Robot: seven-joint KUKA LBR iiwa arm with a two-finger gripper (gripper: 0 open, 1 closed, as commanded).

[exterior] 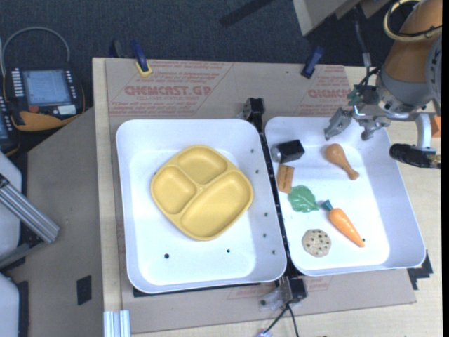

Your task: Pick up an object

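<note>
- Grey and orange, your arm reaches in from the right, and its two-finger gripper (356, 123) hangs over the far end of the right white bin (403, 188); the fingers are spread apart with nothing between them.
- You have lifted nothing yet, as far as this shows: every candidate lies on the bin floor.
- Your nearest option is the tan toy drumstick (341, 159), lying just below the gripper and apart from it.
- Further toward the near edge you have the orange toy carrot with a green top (345, 226), the green leaf-shaped piece (303, 199) beside it, and the round speckled cookie (316, 242).
- Against the left wall of that bin sit a small black block (288, 150) and a short brown cylinder (285, 178).
- The left white bin (137, 188) carries a yellow plastic divided plate (202, 191).
- What you have left, in my judgement, is nearly all of it: descend, close, lift.
</note>
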